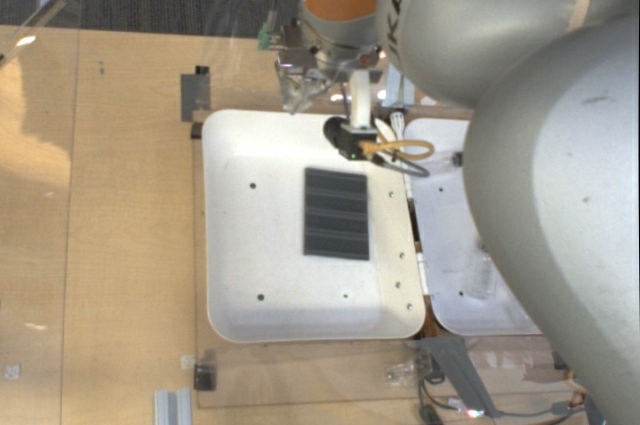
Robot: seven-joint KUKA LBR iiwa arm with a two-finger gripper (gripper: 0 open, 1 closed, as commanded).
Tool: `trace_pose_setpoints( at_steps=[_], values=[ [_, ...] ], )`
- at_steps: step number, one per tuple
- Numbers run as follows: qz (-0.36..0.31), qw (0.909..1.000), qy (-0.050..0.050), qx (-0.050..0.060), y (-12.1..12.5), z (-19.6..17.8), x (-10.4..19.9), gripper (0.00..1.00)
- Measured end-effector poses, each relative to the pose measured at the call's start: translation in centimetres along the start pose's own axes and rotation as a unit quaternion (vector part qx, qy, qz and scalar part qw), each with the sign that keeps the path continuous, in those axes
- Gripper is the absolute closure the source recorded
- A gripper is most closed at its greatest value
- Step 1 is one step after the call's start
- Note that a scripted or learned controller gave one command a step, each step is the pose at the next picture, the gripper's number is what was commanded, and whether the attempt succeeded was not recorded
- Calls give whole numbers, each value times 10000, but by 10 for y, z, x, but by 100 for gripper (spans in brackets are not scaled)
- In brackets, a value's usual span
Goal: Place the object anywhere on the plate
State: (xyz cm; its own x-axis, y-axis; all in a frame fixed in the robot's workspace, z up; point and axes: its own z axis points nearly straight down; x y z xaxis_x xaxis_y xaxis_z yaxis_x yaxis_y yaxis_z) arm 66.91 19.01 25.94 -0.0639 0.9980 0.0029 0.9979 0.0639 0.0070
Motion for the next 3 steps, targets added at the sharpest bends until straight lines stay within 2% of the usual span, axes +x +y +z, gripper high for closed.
trace_pose_setpoints(
  at_steps=[1,2,3],
  values=[
    [-1679,9858,0,16,2,42,40,100],
    [-2754,9613,0,4,3,40,38,100],
    [-4056,9141,-2,-16,3,6,35,100]
  ],
)
